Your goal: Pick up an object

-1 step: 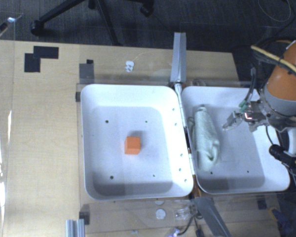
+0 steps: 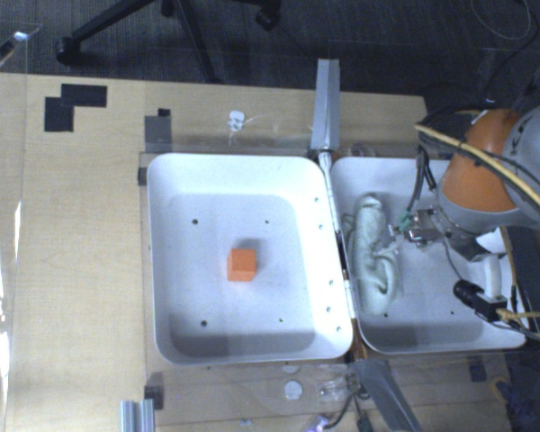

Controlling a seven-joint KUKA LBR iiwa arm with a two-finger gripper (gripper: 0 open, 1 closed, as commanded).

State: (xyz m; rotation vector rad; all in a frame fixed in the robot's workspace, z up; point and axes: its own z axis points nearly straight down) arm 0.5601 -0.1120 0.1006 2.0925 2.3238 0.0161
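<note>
Your gripper (image 2: 403, 229) sits low in the right bin (image 2: 432, 327) beside a pale crumpled cloth (image 2: 371, 255), its grip unreadable, while the orange cube (image 2: 242, 265) lies in the left bin (image 2: 180, 196)

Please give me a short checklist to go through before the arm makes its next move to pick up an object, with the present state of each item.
1. Is there an object to pick? Ok: an orange block lies in the left bin, a pale cloth in the right bin.
2. Gripper near a target? Ok: it is over the right bin, beside the cloth.
3. Fingers open? Cannot tell.
4. Cloth between the fingers? Cannot tell.
5. Orange block free to grasp? Ok: it stands alone, away from the bin walls.
6. Cloth away from the walls? Not ok: it lies close along the right bin's left wall.
</note>
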